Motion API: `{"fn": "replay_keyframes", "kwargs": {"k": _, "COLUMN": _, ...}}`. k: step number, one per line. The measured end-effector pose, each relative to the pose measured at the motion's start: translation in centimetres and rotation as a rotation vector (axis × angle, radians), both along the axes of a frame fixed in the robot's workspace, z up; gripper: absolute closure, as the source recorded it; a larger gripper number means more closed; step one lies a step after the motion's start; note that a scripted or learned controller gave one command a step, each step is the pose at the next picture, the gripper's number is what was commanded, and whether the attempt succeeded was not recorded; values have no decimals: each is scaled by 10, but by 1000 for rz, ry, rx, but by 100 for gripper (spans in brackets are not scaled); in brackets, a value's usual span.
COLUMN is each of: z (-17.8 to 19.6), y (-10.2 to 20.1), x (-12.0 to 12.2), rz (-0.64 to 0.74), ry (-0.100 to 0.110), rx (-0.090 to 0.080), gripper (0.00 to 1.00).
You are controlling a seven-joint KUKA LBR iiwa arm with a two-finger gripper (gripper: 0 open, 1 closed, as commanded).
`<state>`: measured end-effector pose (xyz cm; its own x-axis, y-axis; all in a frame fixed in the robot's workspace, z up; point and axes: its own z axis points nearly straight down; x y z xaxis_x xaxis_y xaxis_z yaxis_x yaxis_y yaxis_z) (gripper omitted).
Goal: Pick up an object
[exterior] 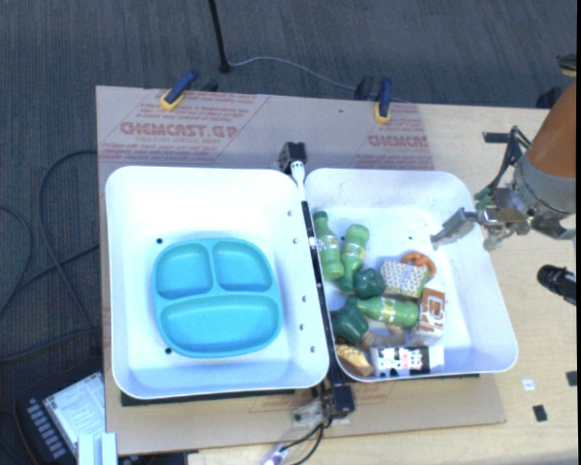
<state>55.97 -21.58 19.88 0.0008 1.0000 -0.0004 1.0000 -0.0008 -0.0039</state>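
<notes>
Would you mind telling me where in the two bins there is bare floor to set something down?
The right bin has bare floor along its far wall and right side, near the hand. Its near-left area is crowded with the toy pile. In the left bin, the blue divided tray leaves only a bare margin around it.

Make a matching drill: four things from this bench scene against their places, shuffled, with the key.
Things:
1. blue tray
2. green bottles
3. end effector
4. yellow clamp

Places:
A. above the right bin's far right part
B. in the left bin
C. on the board's far edge
D. in the right bin, near the divider

Pairs: 1-B, 2-D, 3-A, 4-C
</notes>
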Motion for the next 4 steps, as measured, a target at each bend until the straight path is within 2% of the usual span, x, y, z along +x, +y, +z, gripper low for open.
{"fn": "replay_keyframes", "kwargs": {"k": 1, "z": -99, "y": 23, "x": -3, "rz": 0, "ry": -14, "rx": -2, "gripper": 0}}
{"fn": "replay_keyframes", "kwargs": {"k": 2, "z": -88, "y": 26, "x": -2, "rz": 1, "ry": -14, "rx": 4, "gripper": 100}}
{"fn": "replay_keyframes", "kwargs": {"k": 3, "z": -88, "y": 26, "x": -2, "rz": 1, "ry": -14, "rx": 4, "gripper": 0}}
{"fn": "replay_keyframes", "kwargs": {"k": 4, "z": -112, "y": 52, "x": 24, "rz": 2, "ry": -7, "rx": -2, "gripper": 0}}
